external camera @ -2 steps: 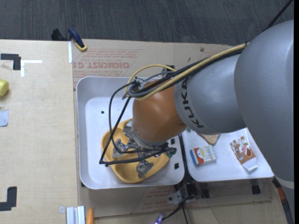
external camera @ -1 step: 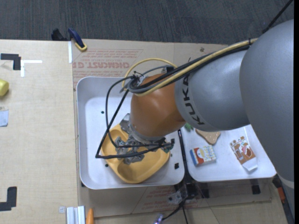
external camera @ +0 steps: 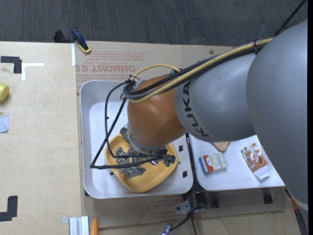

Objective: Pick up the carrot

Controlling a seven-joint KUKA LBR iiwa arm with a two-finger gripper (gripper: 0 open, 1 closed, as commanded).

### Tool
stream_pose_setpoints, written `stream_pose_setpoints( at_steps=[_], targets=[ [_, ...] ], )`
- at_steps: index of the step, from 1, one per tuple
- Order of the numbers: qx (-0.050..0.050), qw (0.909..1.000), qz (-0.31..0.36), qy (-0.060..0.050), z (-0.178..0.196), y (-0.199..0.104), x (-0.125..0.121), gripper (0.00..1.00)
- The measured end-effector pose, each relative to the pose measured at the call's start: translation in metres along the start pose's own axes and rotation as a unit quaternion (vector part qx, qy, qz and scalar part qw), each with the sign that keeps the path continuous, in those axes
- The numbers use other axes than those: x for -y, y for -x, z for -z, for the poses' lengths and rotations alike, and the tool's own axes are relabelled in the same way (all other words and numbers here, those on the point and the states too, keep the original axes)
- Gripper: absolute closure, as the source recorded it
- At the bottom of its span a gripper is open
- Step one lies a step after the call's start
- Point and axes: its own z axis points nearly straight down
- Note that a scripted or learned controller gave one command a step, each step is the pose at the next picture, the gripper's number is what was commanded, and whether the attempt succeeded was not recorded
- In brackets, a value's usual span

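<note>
My gripper [external camera: 143, 162] hangs low in the left white bin [external camera: 93, 131], right over a yellow dish-shaped object [external camera: 146, 181] that lies near the bin's front wall. The dark gripper parts and black cables overlap the top of that yellow object. The orange wrist band [external camera: 151, 111] and the grey arm cover the middle and right of this bin, so whatever lies beneath them is hidden.
The right bin [external camera: 274, 182] holds a small printed carton [external camera: 213, 163], a second printed packet [external camera: 254, 160] and a tan piece [external camera: 221, 145] partly under the arm. A yellow item [external camera: 3, 92] lies on the bench at far left. A blue-and-yellow clip [external camera: 80, 41] sits behind the bins.
</note>
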Motion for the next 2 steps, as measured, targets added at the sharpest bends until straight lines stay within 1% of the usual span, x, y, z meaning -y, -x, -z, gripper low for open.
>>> stream_pose_setpoints(
  at_steps=[1,2],
  targets=[
    [-0.002,0.9963,-0.087,0.000,0.002,0.008,-0.003,1.00],
    [0.001,0.9847,-0.174,-0.001,-0.012,0.013,0.000,1.00]
  ],
)
